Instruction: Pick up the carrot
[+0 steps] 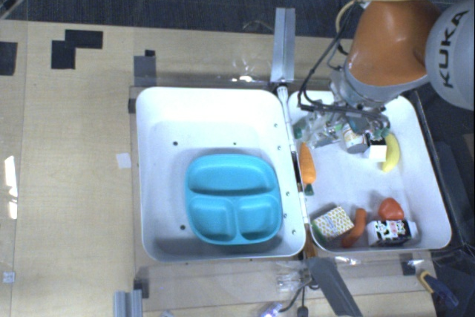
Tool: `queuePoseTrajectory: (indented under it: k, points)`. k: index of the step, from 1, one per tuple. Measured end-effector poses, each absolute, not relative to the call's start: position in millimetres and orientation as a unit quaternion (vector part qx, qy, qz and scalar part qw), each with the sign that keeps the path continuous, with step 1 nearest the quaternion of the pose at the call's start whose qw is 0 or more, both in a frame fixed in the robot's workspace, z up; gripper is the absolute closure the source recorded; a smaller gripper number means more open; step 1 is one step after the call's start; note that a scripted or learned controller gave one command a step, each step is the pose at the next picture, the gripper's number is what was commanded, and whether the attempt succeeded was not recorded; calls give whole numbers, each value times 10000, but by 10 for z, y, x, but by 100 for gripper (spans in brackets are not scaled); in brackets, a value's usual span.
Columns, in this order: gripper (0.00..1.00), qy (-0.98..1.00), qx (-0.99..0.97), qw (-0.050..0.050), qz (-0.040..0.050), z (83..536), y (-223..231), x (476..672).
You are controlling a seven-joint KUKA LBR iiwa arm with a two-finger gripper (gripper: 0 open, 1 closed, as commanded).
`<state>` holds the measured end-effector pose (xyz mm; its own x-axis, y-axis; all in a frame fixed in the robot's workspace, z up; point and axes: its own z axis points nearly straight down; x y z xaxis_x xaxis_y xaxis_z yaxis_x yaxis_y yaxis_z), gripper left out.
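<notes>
Your carrot (306, 164) lies lengthwise along the right bin's (427, 182) left wall; the gripper (349, 131) hangs just right, jaws' state unclear.

Two bins side by side on the table (67, 182). Left bin (159, 122): a divided tray (233, 198). Right bin (427, 182): carrot (306, 164) against the left wall; banana (391, 152) to its right; my end effector (349, 131) above, between them.
</notes>
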<state>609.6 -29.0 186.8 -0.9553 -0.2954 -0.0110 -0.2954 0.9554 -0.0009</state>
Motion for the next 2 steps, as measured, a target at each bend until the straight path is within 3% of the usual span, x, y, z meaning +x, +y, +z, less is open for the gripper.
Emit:
queuePoseTrajectory:
  k: [1, 2]
  points:
    - [100, 9881, -1538, 62, -1, 1873, -734, 6630]
    - [100, 9879, -1552, 73, 3, 2008, -364, 6711]
